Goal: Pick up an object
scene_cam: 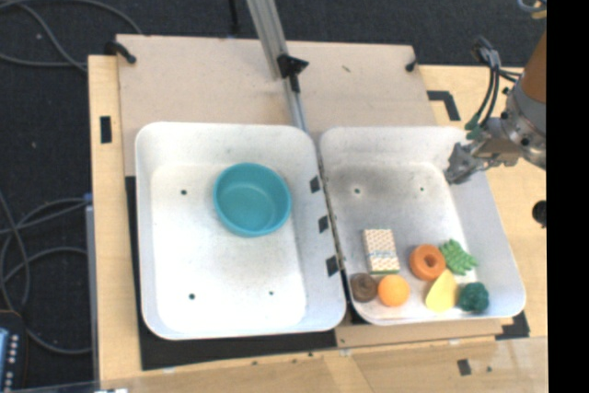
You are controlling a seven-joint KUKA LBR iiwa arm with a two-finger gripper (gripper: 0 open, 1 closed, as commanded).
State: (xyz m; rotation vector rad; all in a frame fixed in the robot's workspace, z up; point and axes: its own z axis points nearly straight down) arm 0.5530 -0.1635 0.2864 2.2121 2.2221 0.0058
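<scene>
Left bin (166,198): a shallow white tray holding one teal bowl (252,199), upright, in its upper middle part.
Right bin (479,225): a shallow white tray just beside the left one; all its things sit crowded along the near edge.
Wafer block (381,250): a pale patterned rectangle, leftmost of the upper group.
Brown disc (364,287): a small dark round piece, touching the near-left corner area, just beside the orange ball (394,291).
Orange ring (427,261): doughnut-shaped, between the wafer block and the green leafy piece (457,255).
Yellow wedge (443,292): near the edge, just beside a dark green lump (475,296).
Claw (460,163): over the upper right rim of the right bin, well apart from the crowded things; whether it is apart or together I cannot tell, and nothing shows between its tips.
Surface (212,83): a light wooden board under both bins, with a slanted metal pole (262,0) rising from its far middle.
Room: dark floor with loose cables (37,14) at the left.
</scene>
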